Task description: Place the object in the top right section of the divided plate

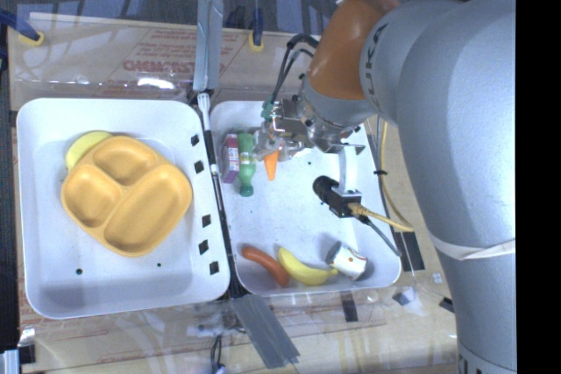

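Plate (pixel 125 193): a yellow divided plate is set in the left bin (pixel 44 276).
Bottle (pixel 246 162): laid green beside a carrot (pixel 271 165) in the right bin (pixel 298 215).
Gripper (pixel 282 136): poised above the carrot; its opening cannot be told.
Advice: the carrot, judged the target, should be straddled squarely before closing.

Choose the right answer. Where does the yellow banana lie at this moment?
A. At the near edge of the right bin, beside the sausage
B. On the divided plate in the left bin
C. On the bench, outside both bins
A: the banana lies in the right bin at its near edge, next to the sausage, far from the divided plate.
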Controlling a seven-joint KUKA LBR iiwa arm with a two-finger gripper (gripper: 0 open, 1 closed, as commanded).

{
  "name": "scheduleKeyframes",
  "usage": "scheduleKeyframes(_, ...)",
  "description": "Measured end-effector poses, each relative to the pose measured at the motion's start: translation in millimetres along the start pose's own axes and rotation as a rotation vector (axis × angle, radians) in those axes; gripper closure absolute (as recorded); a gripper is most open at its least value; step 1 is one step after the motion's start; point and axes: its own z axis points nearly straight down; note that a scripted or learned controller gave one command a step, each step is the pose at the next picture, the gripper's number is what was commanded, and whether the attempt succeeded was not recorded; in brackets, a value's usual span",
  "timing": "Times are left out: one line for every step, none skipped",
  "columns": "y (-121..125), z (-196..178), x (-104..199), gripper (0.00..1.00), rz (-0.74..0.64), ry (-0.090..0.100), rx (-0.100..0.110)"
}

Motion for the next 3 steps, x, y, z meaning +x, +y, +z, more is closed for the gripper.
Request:
scheduleKeyframes(0.1,-0.1,-0.1,0.00,0.000,0.000,0.000)
scheduleKeyframes(44.3,-32.2,54.1,0.00,-0.199,-0.002,-0.006)
scheduleKeyframes(44.3,-42.4,56.0,1.00,-0.207,-0.002,-0.004)
